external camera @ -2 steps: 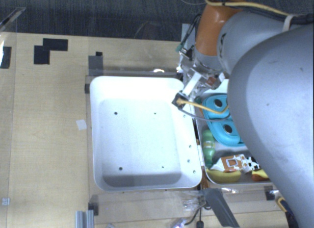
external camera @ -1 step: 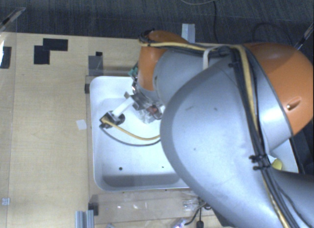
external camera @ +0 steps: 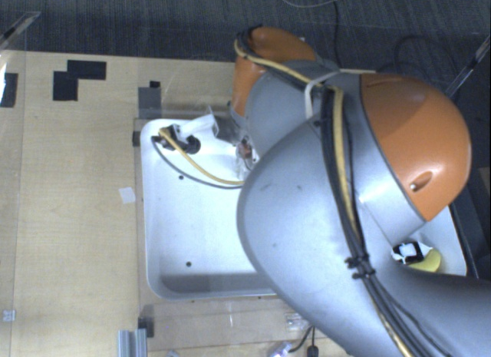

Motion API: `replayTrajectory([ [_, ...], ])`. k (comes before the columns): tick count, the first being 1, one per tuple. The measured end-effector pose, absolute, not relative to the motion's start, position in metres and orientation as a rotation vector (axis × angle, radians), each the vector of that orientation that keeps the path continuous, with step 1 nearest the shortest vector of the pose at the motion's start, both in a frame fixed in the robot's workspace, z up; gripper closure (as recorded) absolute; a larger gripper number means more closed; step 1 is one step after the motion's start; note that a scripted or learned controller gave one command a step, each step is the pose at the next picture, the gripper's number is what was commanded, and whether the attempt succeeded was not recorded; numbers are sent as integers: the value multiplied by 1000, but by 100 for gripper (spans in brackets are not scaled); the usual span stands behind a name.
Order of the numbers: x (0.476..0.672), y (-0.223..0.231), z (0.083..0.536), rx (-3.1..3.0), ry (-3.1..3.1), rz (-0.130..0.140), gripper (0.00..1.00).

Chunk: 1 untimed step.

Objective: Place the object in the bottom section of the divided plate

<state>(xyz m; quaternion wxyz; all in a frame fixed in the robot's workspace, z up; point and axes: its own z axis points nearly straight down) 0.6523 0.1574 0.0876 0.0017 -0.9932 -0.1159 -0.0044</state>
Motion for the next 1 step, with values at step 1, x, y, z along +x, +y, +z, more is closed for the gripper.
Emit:
replayTrajectory([
  [1, 652, 54, 184, -3126, -320, -2, 100],
])
